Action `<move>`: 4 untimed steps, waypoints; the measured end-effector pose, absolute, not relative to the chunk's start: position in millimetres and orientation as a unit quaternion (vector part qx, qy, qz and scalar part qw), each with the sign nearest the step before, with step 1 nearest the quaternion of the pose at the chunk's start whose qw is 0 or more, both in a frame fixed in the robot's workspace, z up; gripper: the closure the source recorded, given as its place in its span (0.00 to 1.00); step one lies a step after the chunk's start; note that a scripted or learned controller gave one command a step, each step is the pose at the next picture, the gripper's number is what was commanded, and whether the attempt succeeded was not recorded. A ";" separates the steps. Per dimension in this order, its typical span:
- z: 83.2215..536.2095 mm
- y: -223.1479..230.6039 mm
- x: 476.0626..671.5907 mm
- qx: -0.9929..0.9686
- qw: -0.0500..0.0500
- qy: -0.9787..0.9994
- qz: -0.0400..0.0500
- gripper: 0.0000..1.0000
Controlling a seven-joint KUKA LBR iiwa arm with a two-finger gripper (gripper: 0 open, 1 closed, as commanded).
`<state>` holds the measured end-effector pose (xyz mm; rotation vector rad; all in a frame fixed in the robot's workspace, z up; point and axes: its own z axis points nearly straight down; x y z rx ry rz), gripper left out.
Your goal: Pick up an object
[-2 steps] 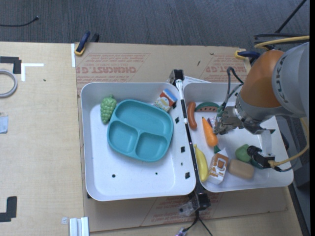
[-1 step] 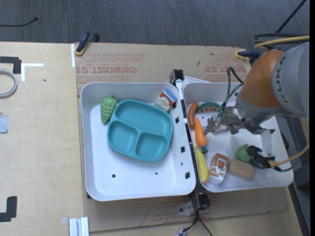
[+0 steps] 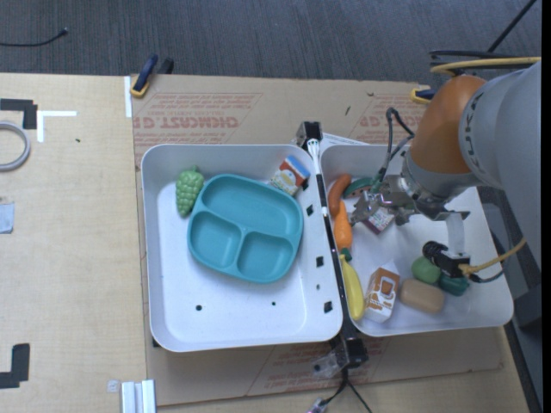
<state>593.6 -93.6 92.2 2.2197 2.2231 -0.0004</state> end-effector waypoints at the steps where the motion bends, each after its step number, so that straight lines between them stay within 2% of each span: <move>1: 101.9 -94.2 593.8 0.707 0.001 0.707 0.000 1.00; 2: 101.9 -94.2 593.8 0.707 0.000 0.707 0.000 0.00; 3: 92.8 -98.6 658.5 0.706 0.000 0.708 -0.001 0.00; 4: 103.7 -98.6 659.6 0.704 0.002 0.710 -0.001 1.00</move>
